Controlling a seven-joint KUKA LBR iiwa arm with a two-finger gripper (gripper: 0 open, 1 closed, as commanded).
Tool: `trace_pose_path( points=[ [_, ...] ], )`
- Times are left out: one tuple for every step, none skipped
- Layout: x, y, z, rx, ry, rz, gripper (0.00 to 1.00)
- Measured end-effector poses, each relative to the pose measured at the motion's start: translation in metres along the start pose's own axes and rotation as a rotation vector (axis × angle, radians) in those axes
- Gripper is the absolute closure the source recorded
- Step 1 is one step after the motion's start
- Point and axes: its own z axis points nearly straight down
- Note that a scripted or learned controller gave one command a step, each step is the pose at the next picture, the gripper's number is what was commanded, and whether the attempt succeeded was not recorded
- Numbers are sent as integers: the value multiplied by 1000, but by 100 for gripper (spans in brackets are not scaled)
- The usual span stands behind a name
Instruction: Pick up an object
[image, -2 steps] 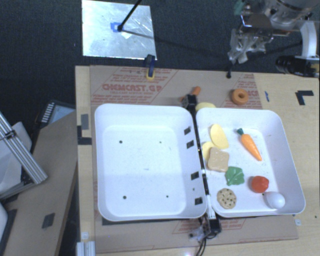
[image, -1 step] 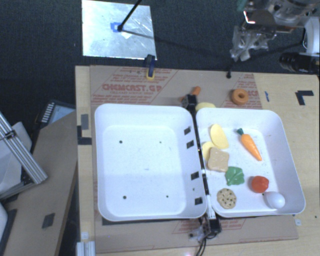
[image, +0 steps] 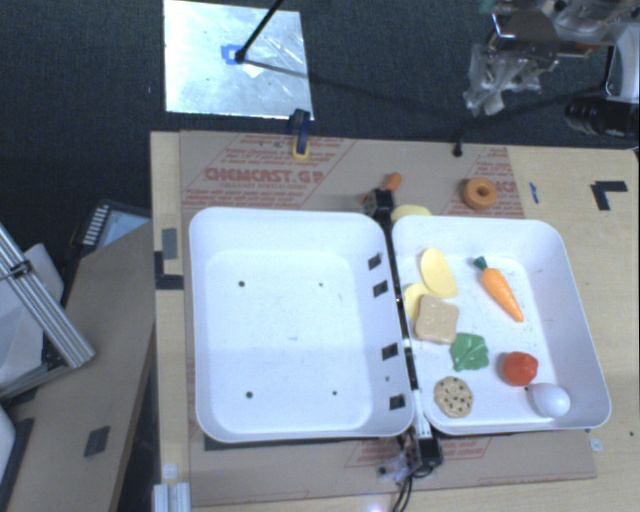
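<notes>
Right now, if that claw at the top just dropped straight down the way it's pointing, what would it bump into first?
Probably the dark floor beyond the bench. The claw hangs above and behind the doughnut, outside the right bin. Depth is hard to judge from this slanted view, so it might reach the bench edge instead.

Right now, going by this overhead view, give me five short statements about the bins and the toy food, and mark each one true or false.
1. The carrot lies in the right bin. True.
2. The doughnut sits inside the left bin. False: it rests on the board behind the right bin.
3. The cookie lies near the right bin's front edge. True.
4. The gripper holds the tomato. False: the tomato lies in the right bin, with the gripper far from it, above the bench's back edge.
5. The white egg sits beside the tomato. True.
</notes>
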Motion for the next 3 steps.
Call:
trace_pose_path(
  points=[
    [0,0,-11,-3,-1,-5,100],
    [-1,34,18,7,0,8,100],
    [-1,33,4,1,-1,5,100]
  ],
)
